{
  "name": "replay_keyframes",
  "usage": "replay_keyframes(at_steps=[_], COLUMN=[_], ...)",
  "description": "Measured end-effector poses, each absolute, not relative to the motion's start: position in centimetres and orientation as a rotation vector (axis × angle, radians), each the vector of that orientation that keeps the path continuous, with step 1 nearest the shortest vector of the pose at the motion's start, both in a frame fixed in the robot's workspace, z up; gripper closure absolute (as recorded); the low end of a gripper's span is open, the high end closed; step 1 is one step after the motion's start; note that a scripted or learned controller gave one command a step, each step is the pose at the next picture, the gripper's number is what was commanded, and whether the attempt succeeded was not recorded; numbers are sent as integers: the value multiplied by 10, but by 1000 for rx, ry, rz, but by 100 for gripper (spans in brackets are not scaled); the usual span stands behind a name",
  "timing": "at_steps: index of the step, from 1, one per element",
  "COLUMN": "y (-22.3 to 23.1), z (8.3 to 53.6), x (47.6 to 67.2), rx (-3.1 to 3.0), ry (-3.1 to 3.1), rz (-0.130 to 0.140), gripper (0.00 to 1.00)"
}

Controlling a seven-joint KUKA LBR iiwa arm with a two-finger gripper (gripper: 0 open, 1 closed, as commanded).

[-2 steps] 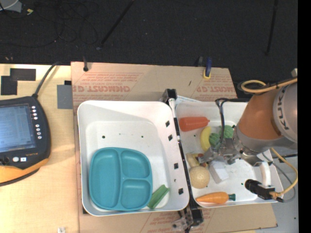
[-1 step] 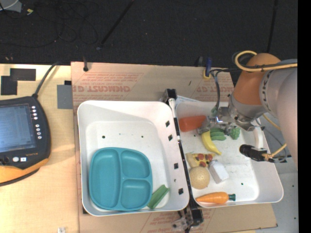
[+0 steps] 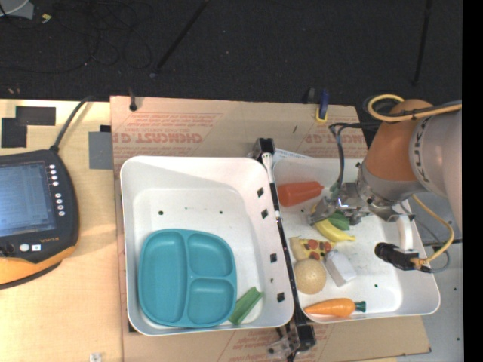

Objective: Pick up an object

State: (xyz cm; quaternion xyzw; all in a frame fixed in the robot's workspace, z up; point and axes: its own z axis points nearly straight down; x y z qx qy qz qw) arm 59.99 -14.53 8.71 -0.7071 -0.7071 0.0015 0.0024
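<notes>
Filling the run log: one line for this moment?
arm: over right bin | gripper: low by banana | grasp: unconfirmed | left bin: teal tray

Yellow banana lies flat in right bin, perhaps touching the gripper.

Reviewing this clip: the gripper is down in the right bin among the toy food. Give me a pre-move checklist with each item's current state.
1. Gripper inside right bin: ok.
2. A target within reach: ok, banana lies just below it.
3. Object seen between the fingers: cannot tell, the wrist hides them.
4. Neighbours apart from the target: not ok, a green piece touches the banana.
5. Carrot and round ball away from the gripper: ok.
</notes>
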Motion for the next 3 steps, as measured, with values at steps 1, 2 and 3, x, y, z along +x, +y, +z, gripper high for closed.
replay_keyframes(at_steps=[1,2,3], y=[-147,-82,-8], z=[97,87,193], x=[601,595,590], rx=[-2220,-2213,-2215], ry=[-2215,-2221,-2229], rz=[4,3,-7], gripper=[100,100,100])
